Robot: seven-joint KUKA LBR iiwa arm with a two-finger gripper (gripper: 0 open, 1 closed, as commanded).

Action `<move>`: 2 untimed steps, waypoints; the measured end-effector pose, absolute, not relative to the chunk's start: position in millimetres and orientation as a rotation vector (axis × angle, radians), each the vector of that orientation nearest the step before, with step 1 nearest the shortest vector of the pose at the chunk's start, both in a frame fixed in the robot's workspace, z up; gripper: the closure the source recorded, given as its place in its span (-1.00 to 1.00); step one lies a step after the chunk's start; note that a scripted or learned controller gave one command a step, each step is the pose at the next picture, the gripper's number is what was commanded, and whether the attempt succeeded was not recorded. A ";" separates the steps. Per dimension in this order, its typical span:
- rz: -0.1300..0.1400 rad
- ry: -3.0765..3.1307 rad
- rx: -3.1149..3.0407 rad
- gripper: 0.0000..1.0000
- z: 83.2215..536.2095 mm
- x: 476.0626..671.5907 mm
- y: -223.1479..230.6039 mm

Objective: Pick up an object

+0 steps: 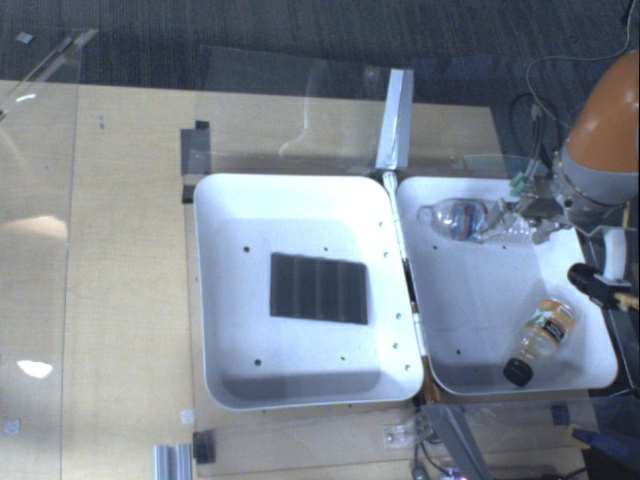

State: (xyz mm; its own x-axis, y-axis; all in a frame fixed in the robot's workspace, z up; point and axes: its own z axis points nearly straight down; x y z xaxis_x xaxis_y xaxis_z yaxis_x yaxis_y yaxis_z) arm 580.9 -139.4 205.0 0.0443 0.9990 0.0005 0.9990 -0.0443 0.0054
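Note:
A clear plastic bottle [458, 218] with a blue label lies on its side at the back of the right bin [480, 298]. My gripper [518, 220] is low over the right end of that bottle, touching it or nearly so; the grey arm with its orange band [605, 118] reaches in from the right. A small bottle with a yellow label and black cap [540, 336] lies tilted at the front right of the same bin, well clear of the gripper.
A flat black ribbed rectangle [319, 289] lies in the middle of the left bin [230, 228]. A raised rim [405, 268] divides the two bins. A metal post [394, 118] stands behind them.

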 end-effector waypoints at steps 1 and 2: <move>0.020 2.391 2.000 -1.00 125.1 635.5 -140.0; -0.009 2.457 1.935 -1.00 117.3 660.5 -140.4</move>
